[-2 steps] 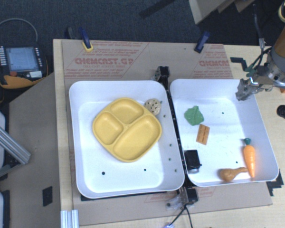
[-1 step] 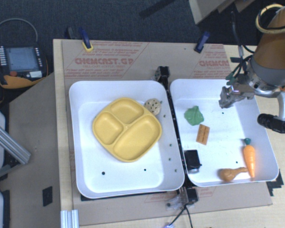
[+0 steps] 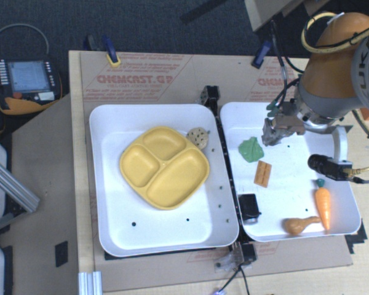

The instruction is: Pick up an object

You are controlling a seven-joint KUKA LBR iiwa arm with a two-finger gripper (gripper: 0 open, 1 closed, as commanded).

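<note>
Claw (image 3: pixel 273 135): poised over the far half of the right bin (image 3: pixel 295 183). Whether it is apart or together cannot be told, its tip being small and dark.
Right bin, near to far: tan drumstick-shaped piece (image 3: pixel 301 225) by the near rim; carrot (image 3: pixel 323 208) just beside it; black block (image 3: pixel 248 206) against the left wall; orange block (image 3: pixel 262 173); green piece (image 3: pixel 252 149) just left of the claw, contact unclear.
Left bin (image 3: pixel 111 140): yellow divided plate (image 3: pixel 165 174); cookie (image 3: pixel 198 137) at its far edge.

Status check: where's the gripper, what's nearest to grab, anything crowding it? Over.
Gripper over right white bin, grip state unclear. Green leafy piece lies just beside it. Small orange rectangular block sits close against that piece.
</note>
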